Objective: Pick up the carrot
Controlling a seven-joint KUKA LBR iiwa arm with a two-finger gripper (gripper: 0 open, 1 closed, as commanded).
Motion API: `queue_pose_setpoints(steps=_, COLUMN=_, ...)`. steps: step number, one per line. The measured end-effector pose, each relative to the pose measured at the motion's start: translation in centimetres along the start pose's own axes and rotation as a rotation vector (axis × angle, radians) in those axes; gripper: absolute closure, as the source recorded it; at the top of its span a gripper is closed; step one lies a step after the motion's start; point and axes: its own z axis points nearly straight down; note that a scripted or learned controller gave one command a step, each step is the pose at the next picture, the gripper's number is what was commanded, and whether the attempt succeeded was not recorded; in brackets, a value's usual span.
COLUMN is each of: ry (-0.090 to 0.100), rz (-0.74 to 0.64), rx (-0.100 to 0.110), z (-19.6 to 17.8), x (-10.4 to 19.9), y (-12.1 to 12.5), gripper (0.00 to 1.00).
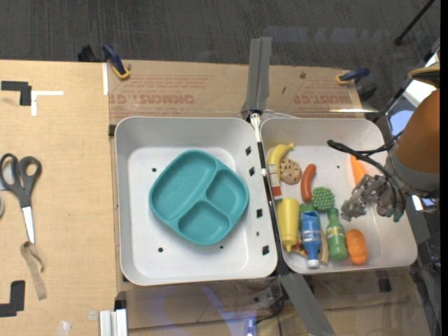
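Below, the table [56, 187] carries two white bins side by side. Within the left bin [133, 257] lies a teal divided plate [199, 198]. Crowding the right bin [399, 254] is toy food: a banana [277, 154], a yellow bottle [288, 219], a blue bottle [311, 235], a green bottle [337, 238], a red sausage [308, 181], broccoli [323, 199], a cookie [290, 169]. The carrot [358, 170] lies by the right wall, just above the hand [369, 200]; whether its fingers are apart or together cannot be told. Scissors [21, 187] rest far left.
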Motion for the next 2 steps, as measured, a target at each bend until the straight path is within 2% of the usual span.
queue_pose_setpoints(steps=1, ry=0.000, rz=0.000, rx=0.000, z=0.0, x=0.0, y=0.0, gripper=0.00)
queue_pose_setpoints(steps=2, ry=-0.003, rz=0.028, rx=0.001, z=5.2, x=0.9, y=-3.9, gripper=0.00)
